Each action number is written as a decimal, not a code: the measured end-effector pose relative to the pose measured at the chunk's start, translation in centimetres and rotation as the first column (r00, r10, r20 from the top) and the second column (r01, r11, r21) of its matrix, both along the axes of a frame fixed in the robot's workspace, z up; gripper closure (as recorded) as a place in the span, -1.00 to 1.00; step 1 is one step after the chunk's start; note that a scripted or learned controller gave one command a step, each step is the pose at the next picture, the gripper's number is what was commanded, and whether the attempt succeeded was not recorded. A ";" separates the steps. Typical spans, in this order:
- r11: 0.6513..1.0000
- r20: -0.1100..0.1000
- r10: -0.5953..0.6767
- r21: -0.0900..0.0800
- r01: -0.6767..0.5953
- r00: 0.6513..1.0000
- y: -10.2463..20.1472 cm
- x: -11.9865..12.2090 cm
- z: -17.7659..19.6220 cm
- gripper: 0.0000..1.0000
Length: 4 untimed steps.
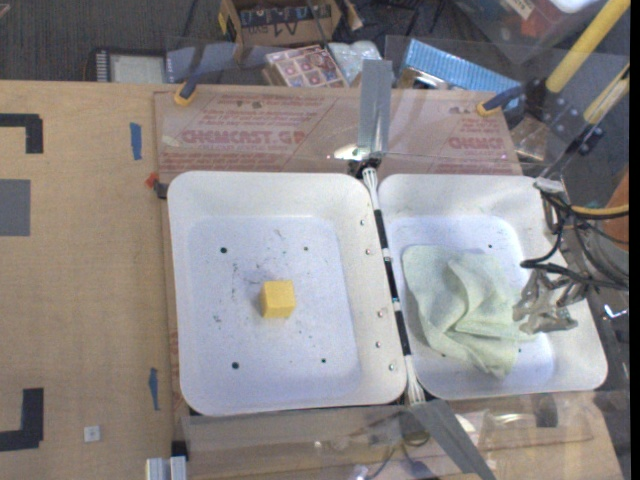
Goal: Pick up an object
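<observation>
A small yellow block (279, 299) lies near the middle of the left bin (200, 208). A crumpled pale green cloth (465, 303) is spread across the floor of the right bin (450, 203). My gripper (540, 310) is low in the right bin, at the cloth's right edge, and it touches or nearly touches the fabric there. Black cables (560, 258) trail from it toward the right. The cloth lies flat on the bin floor, not lifted.
A grey divider strip (375, 108) stands behind the seam between the bins. Boxes and clutter (300, 28) sit beyond the bench's far edge. A yellow pole (590, 33) slants at the top right. Bare wooden bench (80, 268) extends left.
</observation>
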State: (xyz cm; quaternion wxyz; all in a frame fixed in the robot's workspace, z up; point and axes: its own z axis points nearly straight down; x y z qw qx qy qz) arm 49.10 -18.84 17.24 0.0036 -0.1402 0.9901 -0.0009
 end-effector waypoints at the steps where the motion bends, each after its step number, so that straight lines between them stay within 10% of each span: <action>1: 0.912 0.000 -0.411 0.002 0.411 0.912 -3.6 0.3 0.9 1.00; 2: 0.911 0.000 -0.411 0.002 0.411 0.911 -3.6 0.3 0.9 -1.00; 3: 0.993 0.003 -0.122 -0.001 0.122 0.993 2.3 -0.9 -8.4 -1.00; 4: 0.993 0.014 -0.121 -0.001 0.121 0.993 2.4 -0.5 -7.2 1.00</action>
